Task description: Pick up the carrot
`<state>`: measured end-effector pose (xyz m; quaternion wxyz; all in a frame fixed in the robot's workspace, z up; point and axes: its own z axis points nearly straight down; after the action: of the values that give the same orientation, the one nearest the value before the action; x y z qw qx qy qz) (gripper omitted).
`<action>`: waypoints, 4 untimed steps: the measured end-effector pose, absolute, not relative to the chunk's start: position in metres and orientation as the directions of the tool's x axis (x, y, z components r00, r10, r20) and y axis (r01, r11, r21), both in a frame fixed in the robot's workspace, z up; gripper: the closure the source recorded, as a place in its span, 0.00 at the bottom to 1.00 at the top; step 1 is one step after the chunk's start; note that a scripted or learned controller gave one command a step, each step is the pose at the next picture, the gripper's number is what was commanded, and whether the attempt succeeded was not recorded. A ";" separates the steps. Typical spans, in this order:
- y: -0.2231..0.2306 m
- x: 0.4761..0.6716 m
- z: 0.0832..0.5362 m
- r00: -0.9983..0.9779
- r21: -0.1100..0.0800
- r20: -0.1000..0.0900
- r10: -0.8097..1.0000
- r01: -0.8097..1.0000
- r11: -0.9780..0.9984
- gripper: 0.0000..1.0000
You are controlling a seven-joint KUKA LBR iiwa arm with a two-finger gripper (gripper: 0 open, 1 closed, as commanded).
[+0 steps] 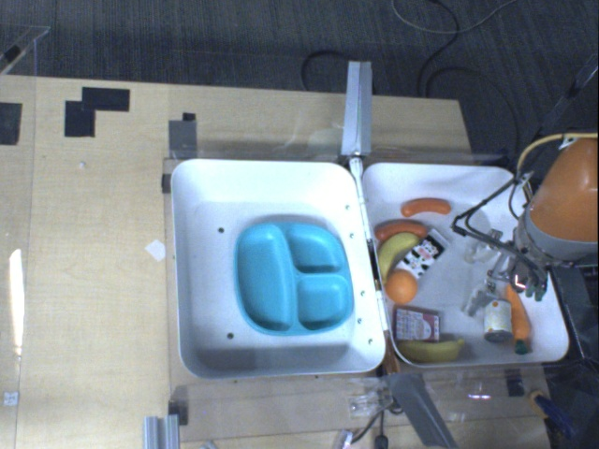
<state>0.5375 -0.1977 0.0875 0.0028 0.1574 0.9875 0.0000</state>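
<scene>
Where hung low over the right-hand white bin [468,178], reaching in from the right, sits directly above the carrot's upper end: meaning the gripper [501,283], below the arm's orange band [564,199]. Cannot tell whether open or closed, nor whether gripping anything; too much metal and cable overlapping at that spot.

Lying flat in the near-right corner of that bin, close beside the right wall: the carrot [519,321]. Long axis running nearly far-to-near, tilted a little so the far end leans left. Far end tucked beneath the gripper; near end, capped by a dark green stub, pointing toward the near rim. Touching or just beside its left flank, a small pale cylinder [497,319], possibly a can.

Well apart from the carrot, clustered along the left side of the same bin: two sausages [426,208], a yellow-green banana [397,250], an orange [401,288], a black-and-white printed card [428,254], a small red box [416,324] and a second banana [433,349] by the near rim.

Resting in the left bin [201,251]: a blue divided plate [293,276].
</scene>
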 end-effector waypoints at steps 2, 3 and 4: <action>-0.143 0.637 0.086 -0.607 -0.004 0.004 0.795 0.795 0.607 0.00; -0.115 0.605 0.088 -0.565 0.003 -0.017 0.825 0.825 0.565 0.00; -0.136 0.552 0.088 -0.723 0.006 -0.013 0.690 0.690 0.724 0.00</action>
<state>0.5523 -0.1360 0.0884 0.0071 0.3718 0.9283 0.0004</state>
